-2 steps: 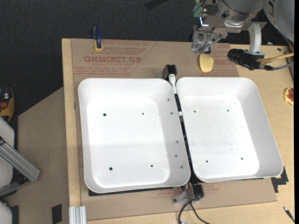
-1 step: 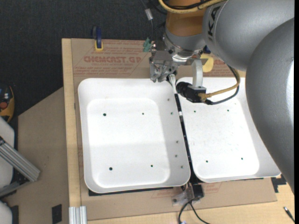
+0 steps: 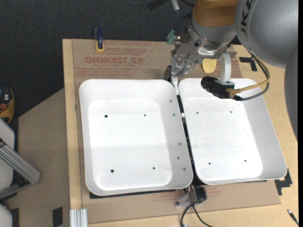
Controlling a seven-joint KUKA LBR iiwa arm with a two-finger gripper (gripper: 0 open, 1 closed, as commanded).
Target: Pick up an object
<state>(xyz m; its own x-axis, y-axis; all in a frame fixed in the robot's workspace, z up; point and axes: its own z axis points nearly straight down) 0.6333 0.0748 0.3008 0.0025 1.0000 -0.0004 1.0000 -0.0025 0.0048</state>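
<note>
While the grey arm (image 3: pixel 270 18) reaches in from the upper right of the view, its orange band (image 3: pixel 215 6) stands at the top edge, above the far end of the right bin. Under the bins lies a brown board (image 3: pixel 128 56) with red letters printed along its far side. It carries both white bins side by side. The left bin (image 3: pixel 128 141) and the right bin (image 3: pixel 227 141) touch along their inner rims, and each floor has four small dark dots.

The gripper (image 3: pixel 176 74) hangs over the far end of the line where the two bins meet. It points down and is close to the rims, but I cannot tell if it touches them. I also cannot tell if it is open or closed, or if it has hold of anything, because its shape mixes with the other metal parts there.

A pale yellow thing (image 3: pixel 209 65) shows just beside the gripper, toward the right of the view, below the wrist and over the far rim of the right bin. Whether it rests on the board or hangs in the air is not clear.

A small blue and yellow clamp (image 3: pixel 99 38) sits on the far edge of the board, well apart from both bins.
</note>
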